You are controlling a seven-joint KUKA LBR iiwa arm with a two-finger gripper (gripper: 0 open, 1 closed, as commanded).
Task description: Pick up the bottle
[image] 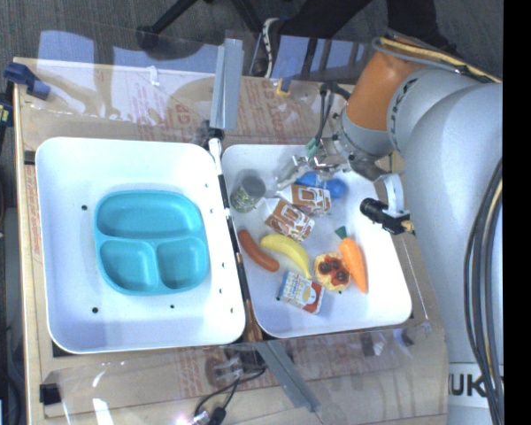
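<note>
The small grey-capped bottle (246,193) lies at the right white bin's (385,312) left edge. The gripper (305,162) hovers nearby, above the snack packets (299,211); I cannot tell its fingers' state. It should shift left, centre over the bottle, then descend.

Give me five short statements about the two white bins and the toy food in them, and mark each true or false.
1. The turquoise three-compartment plastic tray lies in the left white bin. True.
2. The yellow toy banana lies in the left bin. False: it lies in the right white bin.
3. The orange toy carrot with a green top lies near the right bin's right side. True.
4. The red toy sausage lies in one of the tray's compartments. False: it lies in the right bin, beside the banana.
5. The gripper is over the left bin. False: it is over the right bin's far end.
</note>
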